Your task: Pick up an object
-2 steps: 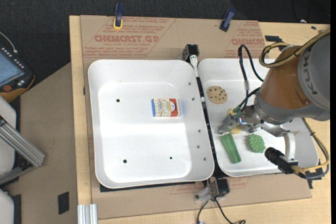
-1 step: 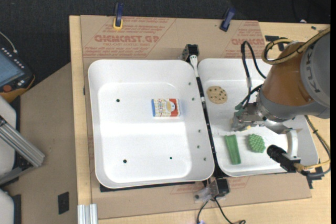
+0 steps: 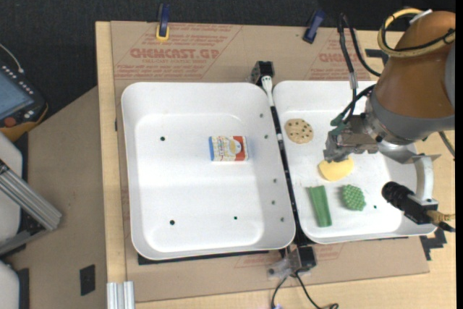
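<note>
Four small things lie in the right bin (image 3: 405,226), and any of them could serve as the object to pick up. Nearest the camera are a green stick (image 3: 318,205) and a knobbly green ball (image 3: 353,197), close together but apart. Just behind them sits a yellow lump (image 3: 336,169), and the gripper (image 3: 343,149) is right above its far edge, seemingly touching it; whether the tips are spread or closed I cannot tell, since the wrist hides them. Further back rests a brown cookie (image 3: 298,130).

My worry is that the yellow lump looks rounded and smooth, so a grasp on its edge rather than its middle could squeeze it out sideways, perhaps into the ball or stick. Coming down off-centre might also only press it against the bin floor.

Across the divider, the left bin (image 3: 145,112) holds one small box (image 3: 228,148) with a blue, white and orange label, its print too small to read. Farthest back, the cardboard (image 3: 217,43) under both bins reads "CHEMCAST" in red.
</note>
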Controlling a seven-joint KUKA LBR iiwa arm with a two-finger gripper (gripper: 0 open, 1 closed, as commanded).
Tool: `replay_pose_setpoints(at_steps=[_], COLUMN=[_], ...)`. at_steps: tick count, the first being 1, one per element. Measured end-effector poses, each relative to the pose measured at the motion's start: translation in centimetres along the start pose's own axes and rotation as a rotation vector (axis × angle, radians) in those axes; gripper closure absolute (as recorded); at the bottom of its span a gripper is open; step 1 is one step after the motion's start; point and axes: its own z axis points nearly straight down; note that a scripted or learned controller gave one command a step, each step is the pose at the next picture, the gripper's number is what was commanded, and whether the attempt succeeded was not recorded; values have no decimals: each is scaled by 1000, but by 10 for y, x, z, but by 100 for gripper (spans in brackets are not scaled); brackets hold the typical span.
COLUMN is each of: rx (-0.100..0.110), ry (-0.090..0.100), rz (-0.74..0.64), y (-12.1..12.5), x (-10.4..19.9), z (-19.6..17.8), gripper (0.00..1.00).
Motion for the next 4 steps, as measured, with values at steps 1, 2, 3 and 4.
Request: replay_pose_setpoints(at_steps=[1, 2, 3, 4], rx=[4, 7, 19, 9], ry=[1, 0, -1, 1], rz=[-1, 0, 3, 3], y=[-13, -2, -14, -12], x=[53, 114, 147, 180], z=[-84, -130, -113, -149], gripper=[100, 100, 100, 100])
